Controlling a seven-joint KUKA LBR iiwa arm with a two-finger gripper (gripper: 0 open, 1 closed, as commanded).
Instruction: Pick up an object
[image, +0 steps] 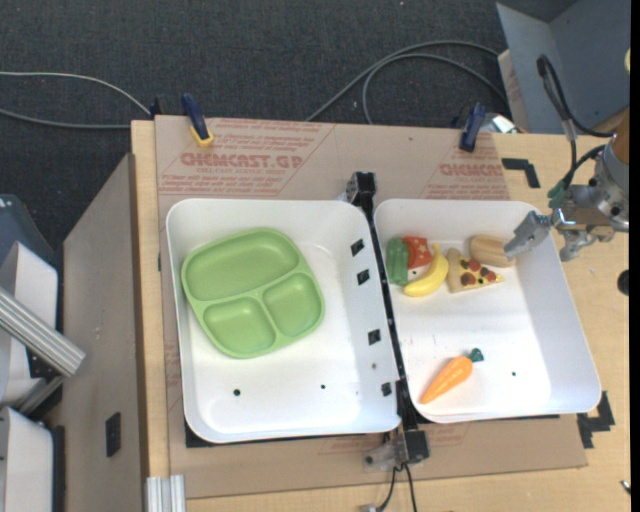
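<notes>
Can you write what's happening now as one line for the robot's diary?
gripper: over right bin's top right edge | holding: nothing seen | nearest: bread | carrot: apart, near front

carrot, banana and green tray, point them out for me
carrot (447, 377), camera view, middle of its orange body
banana (428, 279), camera view, middle of its yellow curve
green tray (240, 268), camera view, floor of its largest compartment

Counted: two white bins (190, 400); one green divided plate (252, 291); one carrot (447, 376); one banana (427, 277); one pizza slice (474, 274); two clamps (197, 120).
</notes>
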